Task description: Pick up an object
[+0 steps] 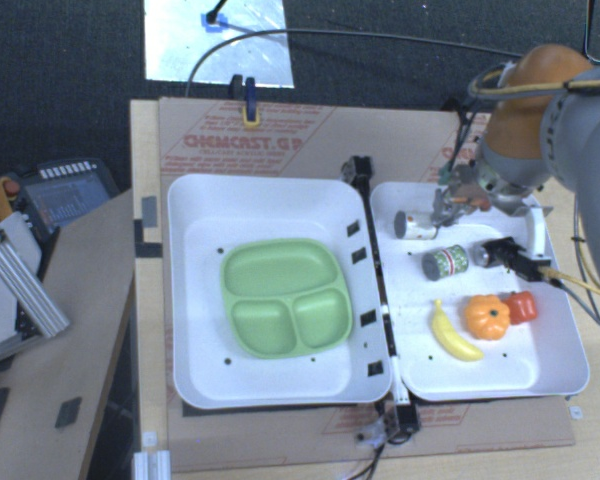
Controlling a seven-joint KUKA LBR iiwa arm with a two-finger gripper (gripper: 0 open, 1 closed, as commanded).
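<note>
Gripper point(447, 208) low at back of right bin point(570, 368), fingers pointing down just beside small white-and-grey object point(415, 226); finger spacing unclear, cannot tell if anything held. Green can point(446, 261) lies near, in front; banana point(454, 332), orange pumpkin point(487, 317), red piece point(521, 307) farther forward. Green divided tray point(283, 296) in left bin point(190, 268). Risks, judged: fingers close beside object rather than around it; round can rolls if nudged; bin wall blocks approach

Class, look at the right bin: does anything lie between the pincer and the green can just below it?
Nothing visible does. The pincer hovers at the right bin's upper part, and bare white floor separates it from the green can. The banana and orange pumpkin lie further down, beyond the can.
</note>
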